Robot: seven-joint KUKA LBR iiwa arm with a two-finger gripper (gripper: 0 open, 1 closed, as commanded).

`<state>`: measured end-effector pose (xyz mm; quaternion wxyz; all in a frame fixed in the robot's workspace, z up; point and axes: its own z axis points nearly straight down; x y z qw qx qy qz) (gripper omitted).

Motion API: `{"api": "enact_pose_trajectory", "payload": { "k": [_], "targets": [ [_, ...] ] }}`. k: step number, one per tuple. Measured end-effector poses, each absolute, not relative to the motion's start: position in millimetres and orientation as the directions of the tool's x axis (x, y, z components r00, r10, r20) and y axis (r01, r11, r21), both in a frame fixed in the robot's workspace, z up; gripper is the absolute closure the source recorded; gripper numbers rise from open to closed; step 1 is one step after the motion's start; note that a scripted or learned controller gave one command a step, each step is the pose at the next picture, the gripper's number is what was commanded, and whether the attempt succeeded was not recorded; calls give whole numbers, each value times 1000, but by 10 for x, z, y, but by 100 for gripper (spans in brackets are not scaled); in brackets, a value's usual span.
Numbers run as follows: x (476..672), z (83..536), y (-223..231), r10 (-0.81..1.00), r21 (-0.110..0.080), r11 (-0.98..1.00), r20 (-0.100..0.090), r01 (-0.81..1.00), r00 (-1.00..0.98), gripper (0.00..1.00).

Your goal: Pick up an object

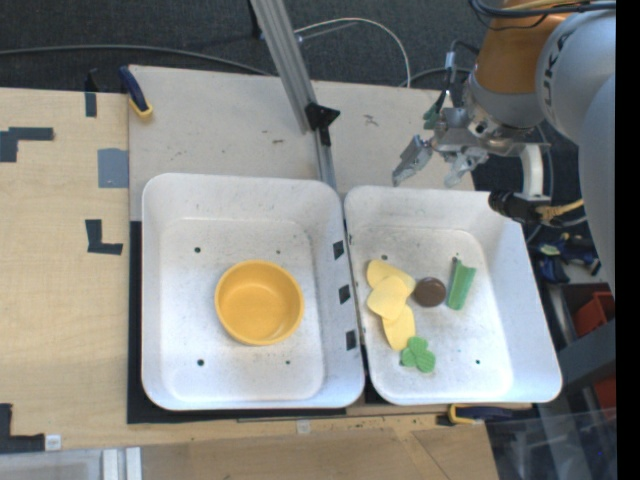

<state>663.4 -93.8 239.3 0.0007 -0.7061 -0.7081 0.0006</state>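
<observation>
Beside the yellow bowl's [259, 301] bin [170, 208], toy-filled bin [500, 238].

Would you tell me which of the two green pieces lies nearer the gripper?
The green stick, beside the brown disc; the green leafy piece lies at the bin's near edge.

gripper [436, 165] spread above right bin [530, 298], yellow bowl [259, 301]

My arm [590, 78] is smooth grey casing, with a glossy orange band [530, 18] bulging above the wrist. Black cables loop over that band. Below it I see a darker metal wrist block, then the claw [432, 163] with two pale grey, angular fingers [410, 160].
</observation>
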Motion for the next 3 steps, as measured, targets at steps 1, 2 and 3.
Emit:
{"api": "enact_pose_trajectory", "payload": {
  "k": [1, 2, 3],
  "targets": [
    [6634, 2393, -939, 1000, -2, 3, 0, 1000, -3, 0],
    [6656, 1950, -913, 1000, -6, 3, -1, 1000, -3, 0],
    [6628, 1320, -967, 1000, -8, 2, -1, 1000, -2, 0]
  ]
}}
